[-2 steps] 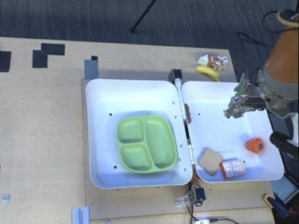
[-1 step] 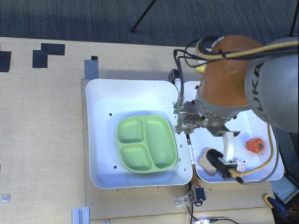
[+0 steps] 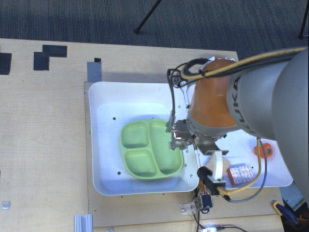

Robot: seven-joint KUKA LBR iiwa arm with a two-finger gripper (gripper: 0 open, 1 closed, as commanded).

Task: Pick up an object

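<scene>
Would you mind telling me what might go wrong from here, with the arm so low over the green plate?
1. The gripper sits over the right rim of the green divided plate; a wide, shallow plate may well slip from a rim grasp.
2. That rim lies close to the wall between the two bins, so the arm could knock it.
3. The loose cable hangs over the red-and-white packet and might snag it.

The grey arm reaches in from the right, its orange band bent downward, the tool hanging low beneath it.
</scene>
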